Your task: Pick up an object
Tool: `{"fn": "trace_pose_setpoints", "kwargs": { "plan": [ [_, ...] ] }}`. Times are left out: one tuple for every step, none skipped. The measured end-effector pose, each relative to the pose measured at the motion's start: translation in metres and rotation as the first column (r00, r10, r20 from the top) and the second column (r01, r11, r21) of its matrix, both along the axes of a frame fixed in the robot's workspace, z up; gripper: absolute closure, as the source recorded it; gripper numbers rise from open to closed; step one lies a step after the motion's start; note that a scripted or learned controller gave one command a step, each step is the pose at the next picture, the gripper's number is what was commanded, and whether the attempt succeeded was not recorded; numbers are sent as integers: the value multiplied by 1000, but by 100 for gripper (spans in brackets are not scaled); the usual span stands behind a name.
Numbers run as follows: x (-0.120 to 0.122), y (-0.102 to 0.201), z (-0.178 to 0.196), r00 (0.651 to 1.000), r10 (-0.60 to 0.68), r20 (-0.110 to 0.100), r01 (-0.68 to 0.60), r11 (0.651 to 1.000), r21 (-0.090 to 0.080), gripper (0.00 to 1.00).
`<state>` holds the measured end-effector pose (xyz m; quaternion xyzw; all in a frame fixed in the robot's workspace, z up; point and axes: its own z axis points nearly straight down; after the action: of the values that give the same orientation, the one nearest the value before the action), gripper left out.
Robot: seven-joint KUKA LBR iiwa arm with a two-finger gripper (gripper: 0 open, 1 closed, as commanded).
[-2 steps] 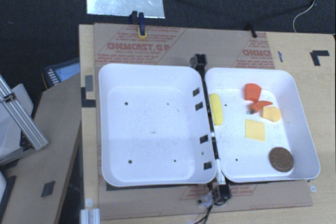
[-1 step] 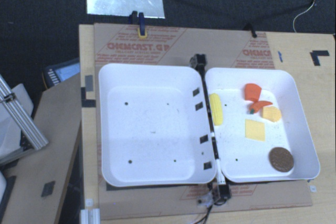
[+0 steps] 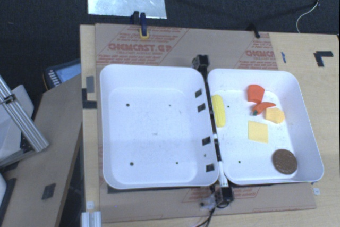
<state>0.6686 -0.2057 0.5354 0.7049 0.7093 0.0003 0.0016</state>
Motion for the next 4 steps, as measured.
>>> {"fn": "trace_pose_setpoints", "kwargs": {
  "plan": [
    [0,0,0,1000,0,0,0,1000,0,100],
    [0,0,0,1000,0,0,0,1000,0,100],
    [0,0,0,1000,0,0,0,1000,0,100],
    [0,0,0,1000,0,0,0,1000,0,100]
  ]
}}
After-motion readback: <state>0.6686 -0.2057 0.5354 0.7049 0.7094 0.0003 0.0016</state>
